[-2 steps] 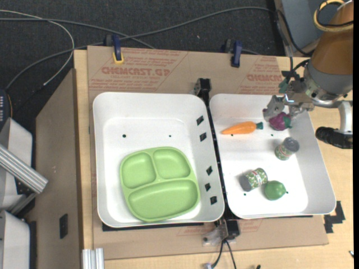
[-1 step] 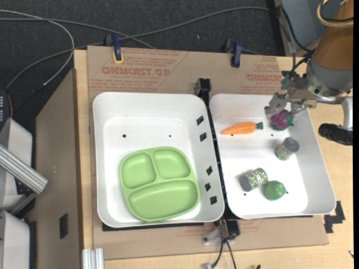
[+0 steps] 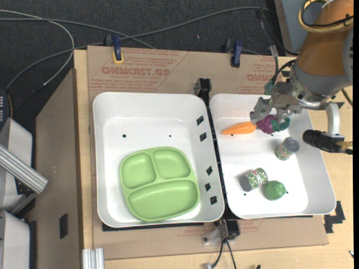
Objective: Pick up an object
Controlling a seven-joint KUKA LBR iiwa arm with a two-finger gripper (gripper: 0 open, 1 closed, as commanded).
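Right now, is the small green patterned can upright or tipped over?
Tipped over: the small green patterned can lies on its side in the right white bin, touching the green round fruit.

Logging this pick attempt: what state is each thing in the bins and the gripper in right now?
Gripper: low in the right bin, over a purple thing.
Purple thing: under the gripper, partly hidden; grasp unclear.
Carrot: lying flat, beside the purple thing.
Small jar: on its side.
Can: on its side.
Green fruit: resting beside the can.
Green tray: flat in the left bin.
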